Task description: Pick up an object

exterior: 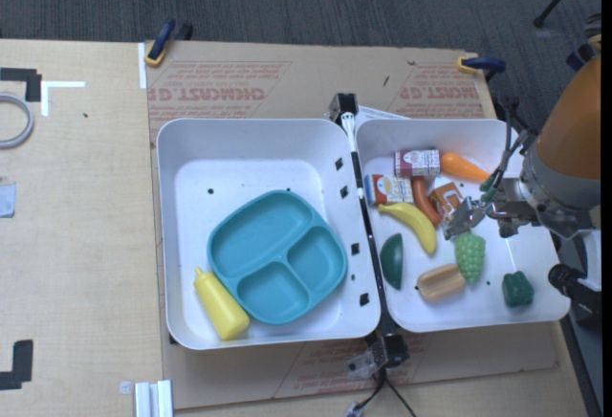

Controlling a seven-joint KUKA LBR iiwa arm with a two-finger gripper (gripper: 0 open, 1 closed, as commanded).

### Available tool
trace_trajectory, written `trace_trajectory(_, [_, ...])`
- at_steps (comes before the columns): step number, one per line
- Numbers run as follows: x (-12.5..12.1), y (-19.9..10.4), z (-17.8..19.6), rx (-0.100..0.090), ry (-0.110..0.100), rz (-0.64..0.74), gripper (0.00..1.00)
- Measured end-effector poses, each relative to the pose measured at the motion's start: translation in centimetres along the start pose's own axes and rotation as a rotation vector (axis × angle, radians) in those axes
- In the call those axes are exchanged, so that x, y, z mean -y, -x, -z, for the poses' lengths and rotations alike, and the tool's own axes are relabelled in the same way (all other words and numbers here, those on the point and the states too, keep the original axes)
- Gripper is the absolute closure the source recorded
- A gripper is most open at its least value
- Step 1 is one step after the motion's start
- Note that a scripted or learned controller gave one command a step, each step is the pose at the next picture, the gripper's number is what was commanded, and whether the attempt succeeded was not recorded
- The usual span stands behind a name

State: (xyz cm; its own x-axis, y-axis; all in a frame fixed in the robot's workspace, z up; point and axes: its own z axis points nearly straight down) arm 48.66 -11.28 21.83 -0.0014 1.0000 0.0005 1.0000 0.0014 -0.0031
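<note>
You see the gripper (466,216) low in the right bin (535,310), its fingers slightly parted with nothing visibly held between them. It hovers just above the green grapes (469,257), with the banana (413,223) to its left and the teal divided plate (276,255) in the left bin (182,214)

Glossy plastic teal tray (277,257) — smooth white bins (177,243), matt cardboard (220,85)

Tray (277,255) and bottle (221,304) in left bin (182,166); banana (412,222) in right bin (540,308).
</note>
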Motion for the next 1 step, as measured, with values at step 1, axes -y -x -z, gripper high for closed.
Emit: trace_trajectory(1, [-6.38,-1.8,-8.59,0.0,0.001,0.019,0.0])
